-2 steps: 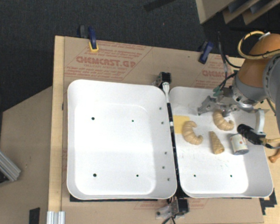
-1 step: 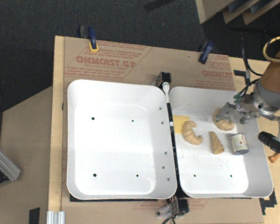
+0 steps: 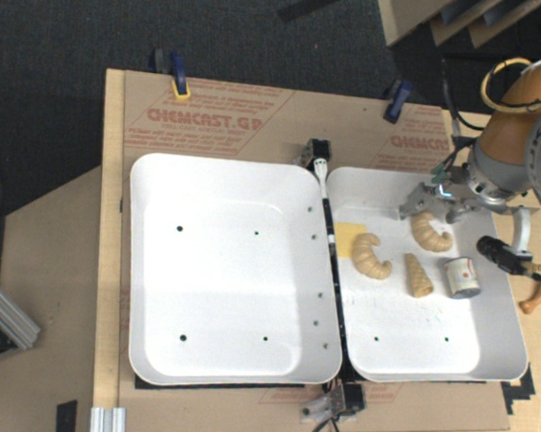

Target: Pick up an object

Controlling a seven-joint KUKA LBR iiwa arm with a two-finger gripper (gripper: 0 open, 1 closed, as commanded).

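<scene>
The right bin (image 3: 484, 361) holds several small items. A curved tan croissant (image 3: 372, 256) lies beside a flat yellow square (image 3: 347, 237). A second croissant (image 3: 433, 235) lies near the bin's far side, with a tan cone-shaped pastry (image 3: 418, 276) and a small silver can (image 3: 461, 277) lying on its side in front of it. My gripper (image 3: 436, 211) hangs low over the second croissant, its fingers spread open on either side of the croissant's far edge. Nothing is held between them.
The left bin (image 3: 145, 246) is bordered by a black divider (image 3: 328, 253) where the bins meet. Clamps (image 3: 178, 72) hold the cardboard base at the back. The grey arm with its orange band (image 3: 536, 88) comes in from the upper right.
</scene>
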